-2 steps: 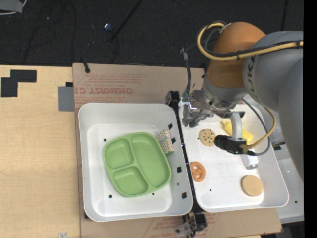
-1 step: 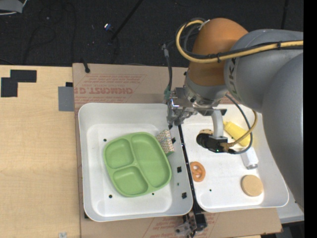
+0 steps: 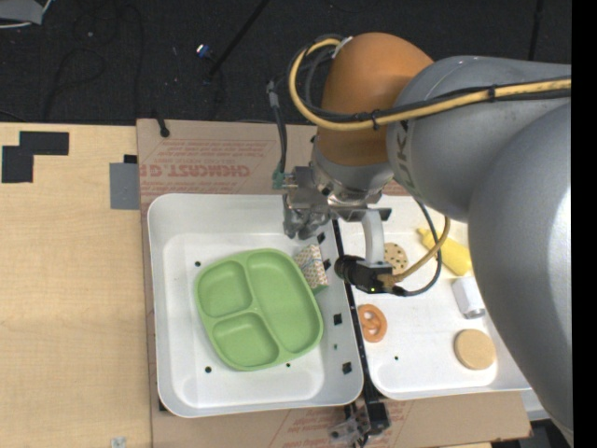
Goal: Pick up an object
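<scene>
The gripper [image 3: 308,220] hung over the right edge of the left bin [image 3: 177,250], with a small patterned object [image 3: 312,267] just below it toward the near edge, touching the green plate [image 3: 256,311] (whether the gripper was spread or closed could not be told).

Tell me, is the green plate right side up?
Yes. The plate lies flat in the left bin, its three compartments facing up.

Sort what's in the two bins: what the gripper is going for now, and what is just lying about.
In play:
- gripper, low over the left bin
- small patterned object under it, beside the green divided plate

Lying about, right bin:
- pretzel
- round wooden disc
- yellow item
</scene>
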`<state>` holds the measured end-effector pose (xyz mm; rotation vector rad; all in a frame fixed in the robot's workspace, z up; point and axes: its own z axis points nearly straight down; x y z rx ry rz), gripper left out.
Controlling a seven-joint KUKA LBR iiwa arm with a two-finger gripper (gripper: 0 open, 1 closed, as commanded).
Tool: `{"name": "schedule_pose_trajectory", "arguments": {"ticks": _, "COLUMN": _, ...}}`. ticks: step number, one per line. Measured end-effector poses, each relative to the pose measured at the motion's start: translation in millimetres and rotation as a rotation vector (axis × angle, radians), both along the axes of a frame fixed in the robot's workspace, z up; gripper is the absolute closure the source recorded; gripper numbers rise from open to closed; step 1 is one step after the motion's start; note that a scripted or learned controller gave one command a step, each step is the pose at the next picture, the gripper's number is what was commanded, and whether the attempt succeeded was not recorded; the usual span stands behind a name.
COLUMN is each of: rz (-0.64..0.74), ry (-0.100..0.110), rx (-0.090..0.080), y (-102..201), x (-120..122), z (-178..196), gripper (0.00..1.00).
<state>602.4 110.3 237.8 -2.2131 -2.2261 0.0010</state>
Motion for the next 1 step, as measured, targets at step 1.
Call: {"name": "schedule_pose_trajectory", "arguments": {"ticks": 1, "rz": -0.003, "ry": 0.001, "rx": -0.002, "y": -2.3, "x": 0.2, "z": -0.4, "gripper": 0.00}}
